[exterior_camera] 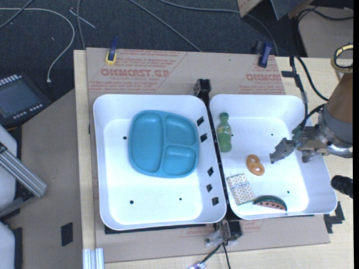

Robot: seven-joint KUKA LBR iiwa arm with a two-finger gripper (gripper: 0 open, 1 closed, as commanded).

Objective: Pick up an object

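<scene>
Gripper: the gripper (279, 153) hangs over the right bin (291, 106); I can't tell how it is set.
Nearest object: an orange pretzel (255, 165), just left of it.
Others there: green bottle (224, 131), checkered packet (241, 188), watermelon slice (270, 203).
Left bin (112, 150): blue divided plate (164, 143).

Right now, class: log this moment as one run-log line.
gripper: over right bin, holding nothing seen | nearest: pretzel | also: green bottle, watermelon slice, checkered packet | left bin: blue plate
</scene>
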